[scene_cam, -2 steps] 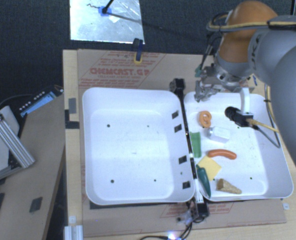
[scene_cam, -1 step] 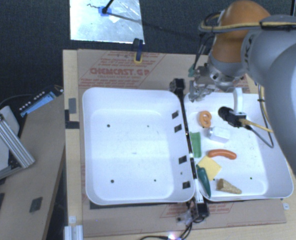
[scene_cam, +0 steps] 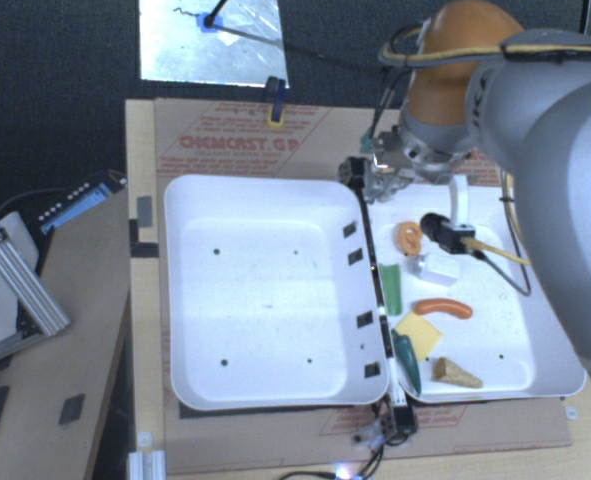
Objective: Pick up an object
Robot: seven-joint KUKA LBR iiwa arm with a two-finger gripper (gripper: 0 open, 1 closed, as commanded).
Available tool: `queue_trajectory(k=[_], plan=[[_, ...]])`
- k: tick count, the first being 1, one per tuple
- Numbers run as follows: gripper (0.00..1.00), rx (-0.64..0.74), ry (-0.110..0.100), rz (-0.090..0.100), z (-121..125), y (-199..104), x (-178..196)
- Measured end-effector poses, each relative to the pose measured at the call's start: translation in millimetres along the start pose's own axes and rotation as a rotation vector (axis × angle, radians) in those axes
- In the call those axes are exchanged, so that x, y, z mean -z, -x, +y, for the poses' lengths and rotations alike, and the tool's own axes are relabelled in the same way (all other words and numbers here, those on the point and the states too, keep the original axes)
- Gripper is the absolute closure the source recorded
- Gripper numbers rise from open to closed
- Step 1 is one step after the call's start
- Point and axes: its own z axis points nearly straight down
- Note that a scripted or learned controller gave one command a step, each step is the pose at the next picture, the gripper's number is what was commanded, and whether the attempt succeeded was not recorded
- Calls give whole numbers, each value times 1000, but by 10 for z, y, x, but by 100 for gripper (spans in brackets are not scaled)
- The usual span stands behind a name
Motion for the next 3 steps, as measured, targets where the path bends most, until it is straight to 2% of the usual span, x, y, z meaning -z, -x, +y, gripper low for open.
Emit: queue_trajectory(k=[3], plan=[[100, 0, 1, 1, 5, -668, 5]])
